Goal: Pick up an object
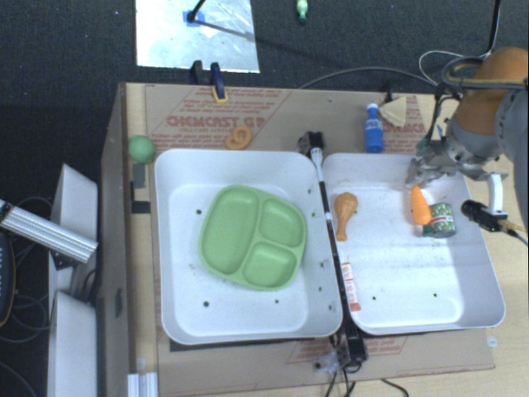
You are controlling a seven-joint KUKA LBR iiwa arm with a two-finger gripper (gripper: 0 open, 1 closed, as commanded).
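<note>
In the right bin [413,300] lie an orange carrot-like piece [420,206], a small green can [440,220] touching it, and a tan chicken drumstick [343,212] nearer the bin's left wall. My gripper [423,172] hangs over the bin's far right corner, just above the top end of the orange piece. Nothing shows between its fingers. The left bin [178,304] holds a green divided plate [252,236].
A blue bottle [374,128] stands behind the right bin on the cardboard, next to a tan wedge [402,111]. A pretzel-like piece [238,137] and a green ball [140,148] lie beyond the left bin. The arm's grey body [488,131] crowds the right edge.
</note>
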